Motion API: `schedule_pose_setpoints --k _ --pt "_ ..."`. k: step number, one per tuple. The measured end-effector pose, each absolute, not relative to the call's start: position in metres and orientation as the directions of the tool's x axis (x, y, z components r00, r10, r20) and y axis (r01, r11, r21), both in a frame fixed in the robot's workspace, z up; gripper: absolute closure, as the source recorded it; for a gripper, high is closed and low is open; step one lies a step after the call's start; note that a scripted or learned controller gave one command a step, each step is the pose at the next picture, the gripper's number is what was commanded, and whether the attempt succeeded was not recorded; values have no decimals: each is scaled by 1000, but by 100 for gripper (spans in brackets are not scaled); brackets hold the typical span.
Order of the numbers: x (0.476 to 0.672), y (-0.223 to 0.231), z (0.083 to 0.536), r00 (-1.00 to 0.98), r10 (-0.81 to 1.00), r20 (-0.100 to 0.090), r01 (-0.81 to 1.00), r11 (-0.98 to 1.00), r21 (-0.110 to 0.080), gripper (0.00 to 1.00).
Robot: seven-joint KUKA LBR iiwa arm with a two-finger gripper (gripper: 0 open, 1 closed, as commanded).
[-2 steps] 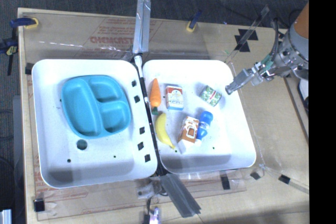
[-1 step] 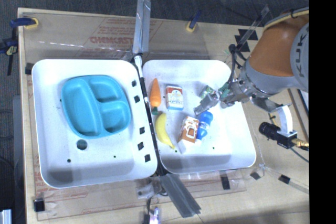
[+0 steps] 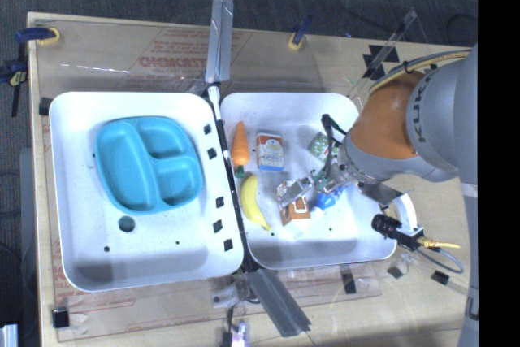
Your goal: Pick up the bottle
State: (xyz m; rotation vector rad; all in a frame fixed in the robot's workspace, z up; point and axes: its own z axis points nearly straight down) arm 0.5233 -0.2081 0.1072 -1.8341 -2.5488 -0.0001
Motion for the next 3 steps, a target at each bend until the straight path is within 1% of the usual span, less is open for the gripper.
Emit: schedule_pose_setpoints --k 1,2,3 --pt "508 -212 192 -308 951 2 951 308 -3 0" --pt "558 -211 127 -226 974 -1 974 226 -1 0" --pt "559 -211 170 -193 981 2 981 193 -4 0"
